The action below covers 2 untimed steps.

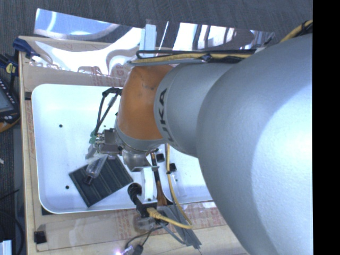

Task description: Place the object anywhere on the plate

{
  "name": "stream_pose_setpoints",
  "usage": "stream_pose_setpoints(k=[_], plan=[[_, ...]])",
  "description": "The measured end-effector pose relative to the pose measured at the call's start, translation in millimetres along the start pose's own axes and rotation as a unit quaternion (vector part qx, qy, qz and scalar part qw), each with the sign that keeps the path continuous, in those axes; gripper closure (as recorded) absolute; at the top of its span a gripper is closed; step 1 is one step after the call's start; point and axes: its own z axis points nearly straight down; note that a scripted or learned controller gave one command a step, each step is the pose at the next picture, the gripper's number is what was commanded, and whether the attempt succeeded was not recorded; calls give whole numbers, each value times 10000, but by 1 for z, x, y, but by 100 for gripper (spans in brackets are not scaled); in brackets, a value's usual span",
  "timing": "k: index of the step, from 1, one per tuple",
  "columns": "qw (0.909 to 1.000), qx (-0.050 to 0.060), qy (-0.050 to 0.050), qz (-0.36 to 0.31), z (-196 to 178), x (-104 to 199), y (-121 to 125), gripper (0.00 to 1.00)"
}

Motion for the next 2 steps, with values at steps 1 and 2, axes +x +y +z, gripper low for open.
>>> stream_pose_setpoints(k=[1, 2], plan=[[9977, -22, 10, 675, 113, 57, -5, 0], [9999, -19, 16, 123, -22, 70, 70, 0]])
